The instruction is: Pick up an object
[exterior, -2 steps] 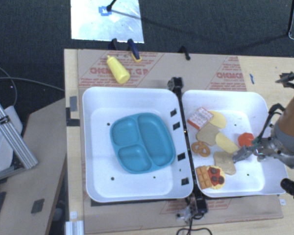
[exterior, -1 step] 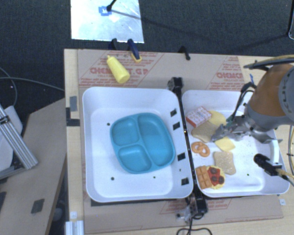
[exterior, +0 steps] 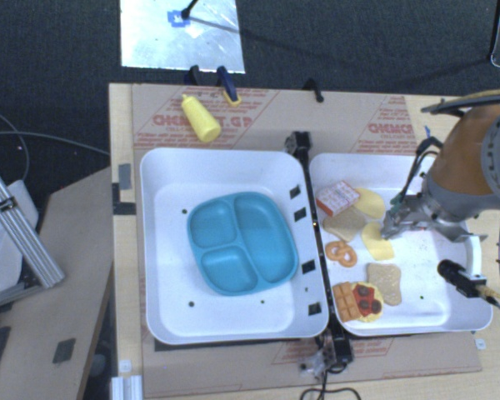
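**Q:** From the overhead camera, where are you?

**Me:** My arm reaches in from the right over the right bin. My gripper is low in that bin, right at a yellow wedge that looks like toy cheese. Whether I am grasping it or anything else, I cannot tell; the tip is too small and blurred.

**Q:** What crowds you there?

**Me:** Plenty. A red-and-white box lies at the upper left of the bin, with a pale yellow piece just beside it and a tan slice below. Nearer the front are a pretzel, a bread slice and a waffle with red topping. All of it sits close around my tip.

**Q:** And the other side?

**Me:** The left bin holds a blue divided plate. A yellow bottle lies on the cardboard behind it, well apart from me.
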Robot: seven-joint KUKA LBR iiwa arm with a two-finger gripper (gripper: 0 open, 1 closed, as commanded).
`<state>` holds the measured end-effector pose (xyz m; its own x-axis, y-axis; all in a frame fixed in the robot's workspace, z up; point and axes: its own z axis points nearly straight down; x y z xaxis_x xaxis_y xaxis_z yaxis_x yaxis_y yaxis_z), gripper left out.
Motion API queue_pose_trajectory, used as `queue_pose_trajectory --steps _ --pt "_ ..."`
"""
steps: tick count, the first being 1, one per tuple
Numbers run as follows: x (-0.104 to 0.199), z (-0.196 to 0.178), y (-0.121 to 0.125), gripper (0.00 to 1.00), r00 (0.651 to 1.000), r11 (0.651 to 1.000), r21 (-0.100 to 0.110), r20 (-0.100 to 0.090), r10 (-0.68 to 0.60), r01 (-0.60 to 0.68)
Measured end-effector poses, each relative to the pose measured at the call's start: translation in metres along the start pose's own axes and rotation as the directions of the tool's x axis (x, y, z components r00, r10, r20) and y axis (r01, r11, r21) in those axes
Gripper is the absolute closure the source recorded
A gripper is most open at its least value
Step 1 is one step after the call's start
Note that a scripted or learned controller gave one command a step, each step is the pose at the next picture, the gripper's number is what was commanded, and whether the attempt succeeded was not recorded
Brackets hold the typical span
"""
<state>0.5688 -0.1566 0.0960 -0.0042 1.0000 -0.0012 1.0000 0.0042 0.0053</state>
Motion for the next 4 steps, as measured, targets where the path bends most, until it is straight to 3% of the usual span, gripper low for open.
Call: queue_pose_trajectory --steps 1,2,3,4 --pt "0.019 0.012 -0.072 1.00 1.000 1.000 0.009 -0.003 0.004 -0.004" --pt "0.109 -0.096 0.052 1.00 1.000 1.000 -0.017 -0.003 -0.013 0.013" --pt "0.109 -0.120 -0.011 1.00 1.000 1.000 0.005 -0.002 0.004 -0.004" --pt "0.048 -0.066 0.029 1.00 1.000 1.000 0.005 0.000 0.007 -0.007"
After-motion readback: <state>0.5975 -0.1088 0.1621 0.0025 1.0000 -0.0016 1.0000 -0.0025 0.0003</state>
